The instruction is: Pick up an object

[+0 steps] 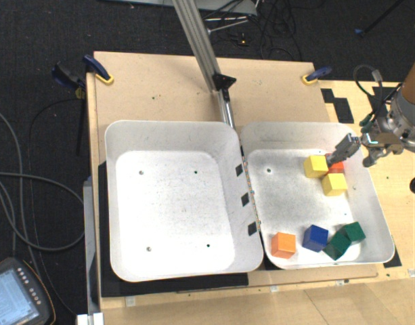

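Beige bench, 2 white bins (119, 181) — jaws (359, 147) spread open over red block (337, 167), no readable labels.

Tan wooden bench (166, 90) bearing two white bins (170, 198) side by side.

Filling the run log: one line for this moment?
arm: gripper over right bin far-right edge | grasp: nothing seen between fingers | nearest: yellow blocks, red block | left bin: untouched

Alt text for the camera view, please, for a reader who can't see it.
The gripper hangs over the right bin's far right edge, near two yellow blocks and a red one. Orange, blue and two green blocks lie along its near edge.
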Tool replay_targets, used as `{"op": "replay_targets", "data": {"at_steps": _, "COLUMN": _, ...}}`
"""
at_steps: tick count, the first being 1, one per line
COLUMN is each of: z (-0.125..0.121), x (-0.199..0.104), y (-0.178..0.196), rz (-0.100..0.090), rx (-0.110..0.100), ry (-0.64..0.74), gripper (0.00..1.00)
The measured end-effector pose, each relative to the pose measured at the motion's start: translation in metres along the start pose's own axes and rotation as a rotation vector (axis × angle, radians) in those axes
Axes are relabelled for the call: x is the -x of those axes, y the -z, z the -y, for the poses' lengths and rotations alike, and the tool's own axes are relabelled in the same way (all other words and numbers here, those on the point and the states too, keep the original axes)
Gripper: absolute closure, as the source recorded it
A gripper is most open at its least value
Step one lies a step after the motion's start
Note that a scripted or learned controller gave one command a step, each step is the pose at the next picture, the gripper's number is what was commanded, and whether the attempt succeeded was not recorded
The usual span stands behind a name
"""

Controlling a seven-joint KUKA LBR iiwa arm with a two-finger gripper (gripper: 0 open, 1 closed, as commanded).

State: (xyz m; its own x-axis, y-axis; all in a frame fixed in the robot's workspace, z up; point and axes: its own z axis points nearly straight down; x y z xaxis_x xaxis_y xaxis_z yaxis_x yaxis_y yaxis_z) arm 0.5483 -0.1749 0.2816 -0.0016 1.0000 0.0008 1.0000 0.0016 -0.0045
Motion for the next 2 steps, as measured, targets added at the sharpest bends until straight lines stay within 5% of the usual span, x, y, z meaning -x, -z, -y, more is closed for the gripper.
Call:
{"op": "replay_targets", "data": {"at_steps": 1, "z": -0.001, "x": 0.000, "y": 0.003, "rz": 0.001, "rx": 0.005, "ry": -0.001, "gripper": 0.00}}
{"op": "replay_targets", "data": {"at_steps": 2, "z": -0.006, "x": 0.008, "y": -0.049, "rz": 0.001, "rx": 0.000, "ry": -0.003, "gripper": 0.00}}
